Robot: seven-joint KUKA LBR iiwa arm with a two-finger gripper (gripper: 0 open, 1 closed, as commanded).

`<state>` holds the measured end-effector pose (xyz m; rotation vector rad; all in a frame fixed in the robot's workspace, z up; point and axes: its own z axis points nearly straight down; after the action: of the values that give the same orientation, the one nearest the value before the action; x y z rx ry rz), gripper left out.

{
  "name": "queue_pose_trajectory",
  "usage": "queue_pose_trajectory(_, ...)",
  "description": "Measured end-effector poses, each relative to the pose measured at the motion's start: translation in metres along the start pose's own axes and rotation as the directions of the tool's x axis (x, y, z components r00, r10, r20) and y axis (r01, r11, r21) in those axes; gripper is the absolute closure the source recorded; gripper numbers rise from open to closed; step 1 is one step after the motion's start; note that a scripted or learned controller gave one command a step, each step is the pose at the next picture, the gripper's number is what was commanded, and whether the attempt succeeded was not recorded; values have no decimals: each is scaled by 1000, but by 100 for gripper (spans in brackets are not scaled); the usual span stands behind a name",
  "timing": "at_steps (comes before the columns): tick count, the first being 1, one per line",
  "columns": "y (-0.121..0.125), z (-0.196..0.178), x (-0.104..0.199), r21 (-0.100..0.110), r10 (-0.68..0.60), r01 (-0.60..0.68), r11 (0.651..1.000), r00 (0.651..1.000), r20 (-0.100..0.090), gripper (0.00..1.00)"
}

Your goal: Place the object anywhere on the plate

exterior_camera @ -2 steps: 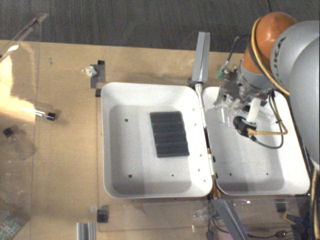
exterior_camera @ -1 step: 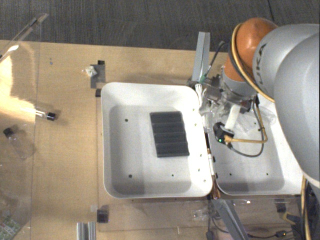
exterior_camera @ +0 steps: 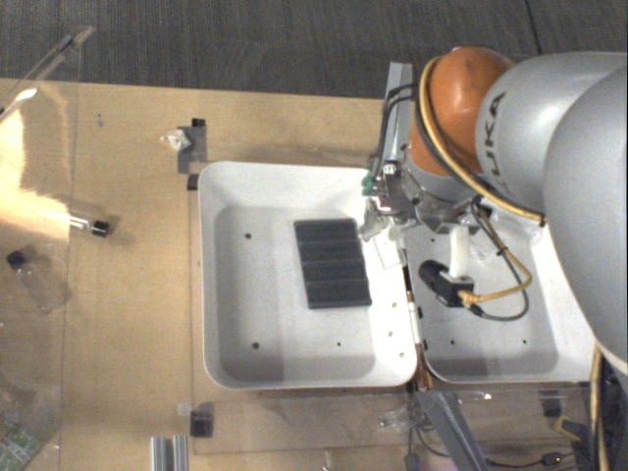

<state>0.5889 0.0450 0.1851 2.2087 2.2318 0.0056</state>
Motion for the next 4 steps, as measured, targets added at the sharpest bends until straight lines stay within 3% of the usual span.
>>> queue_pose_trajectory(1,-35,0,63,0,-213,213,977,977,-1,100)
queue_pose_trajectory(2,2,-9,145,-1,-402,402,916,916,0,100)
queue_pose_trajectory(3,-99,33,174,2,-138,138,990,990,-1,100)
queue_pose_trajectory(4,-61,94,127,-10,-509,509,861,861,1,100)
